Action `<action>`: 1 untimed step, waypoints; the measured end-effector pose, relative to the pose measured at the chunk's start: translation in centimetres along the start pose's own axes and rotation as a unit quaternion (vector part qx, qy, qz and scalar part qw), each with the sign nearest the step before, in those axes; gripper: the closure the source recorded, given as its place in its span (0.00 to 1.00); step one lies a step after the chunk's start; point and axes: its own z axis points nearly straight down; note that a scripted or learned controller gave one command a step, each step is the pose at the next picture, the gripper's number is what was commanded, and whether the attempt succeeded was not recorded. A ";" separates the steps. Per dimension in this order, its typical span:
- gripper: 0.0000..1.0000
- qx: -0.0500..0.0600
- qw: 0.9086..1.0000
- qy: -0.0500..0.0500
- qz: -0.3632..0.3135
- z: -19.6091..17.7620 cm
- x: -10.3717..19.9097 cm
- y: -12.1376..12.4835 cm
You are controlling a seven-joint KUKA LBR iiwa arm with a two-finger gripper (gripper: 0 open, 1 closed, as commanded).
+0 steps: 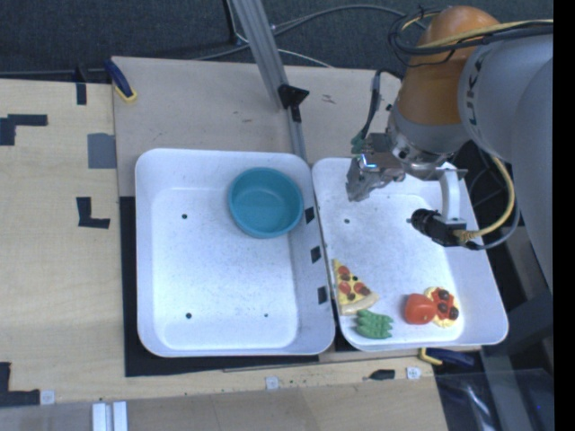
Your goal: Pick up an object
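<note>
A blue bowl point(265, 202) sits in the upper right part of the left bin point(171, 321). In the right bin point(404, 241), along its near edge, lie a pizza slice toy point(349, 287), a green toy point(374, 325), and a red and yellow toy point(429, 307). My gripper point(361, 185) hangs over the far left corner of the right bin, well away from the toys and to the right of the bowl. Nothing shows between its fingers.
A slanted metal pole point(265, 48) crosses the bench behind the bins. The grey arm with its orange band point(445, 57) fills the upper right. A black cable connector point(436, 225) hangs over the right bin.
</note>
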 end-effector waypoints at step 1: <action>1.00 0.000 1.000 0.000 0.000 0.2 4.6 1.9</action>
